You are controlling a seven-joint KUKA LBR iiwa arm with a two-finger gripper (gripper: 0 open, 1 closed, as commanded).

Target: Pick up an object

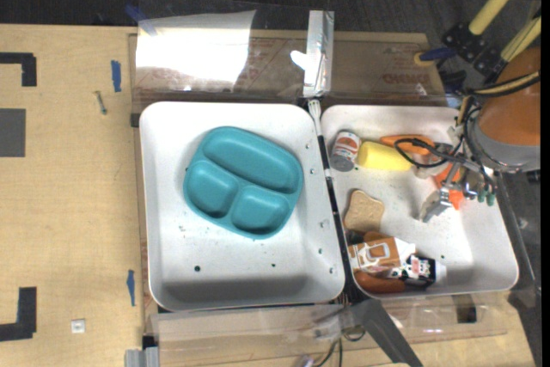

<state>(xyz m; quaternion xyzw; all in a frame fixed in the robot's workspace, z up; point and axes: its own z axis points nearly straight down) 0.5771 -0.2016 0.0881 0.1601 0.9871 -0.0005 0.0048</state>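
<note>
Surface point(60, 185) of pale board far left of the can point(345, 149). Nearer, still left of the can and across the shared rim, in the left bin point(163, 271): a teal divided tray point(243, 180), lying flat. Just right of the can, touching or nearly so: a yellow lump point(382, 155). Below the can: a bread slice point(365, 211), and lower again a brown-and-white packet point(382, 258) against the right bin point(490, 262) wall. Beyond the yellow lump, further right of the can: orange-handled scissors point(412, 146). Right of the can and a little lower, down among the wires: the gripper point(434, 206), low over bare bin floor, opening impossible to tell from this angle, nothing seen held in it. Judged from that: no object lifted yet, all of them resting in the bins, whole pick left to do.
</note>
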